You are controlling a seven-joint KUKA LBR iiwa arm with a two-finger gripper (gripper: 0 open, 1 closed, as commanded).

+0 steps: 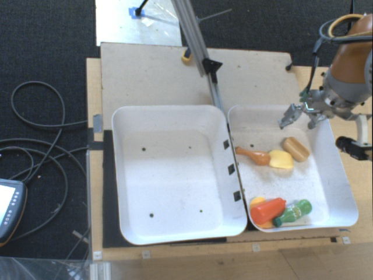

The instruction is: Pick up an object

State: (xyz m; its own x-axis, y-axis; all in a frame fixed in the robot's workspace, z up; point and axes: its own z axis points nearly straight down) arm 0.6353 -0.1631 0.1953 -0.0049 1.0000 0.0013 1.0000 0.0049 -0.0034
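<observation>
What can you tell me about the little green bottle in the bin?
The green bottle is a small toy that looks like shiny plastic, with a paler, yellowish band around its middle. It lies on its side, tilted, near the front wall of the right bin. Its lower left end rests against a red-orange toy beside it. The gripper hovers at the bin's back, far from it.

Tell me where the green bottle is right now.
The green bottle lies on its side in the right-hand bin, near its front edge, right beside the red toy.
</observation>
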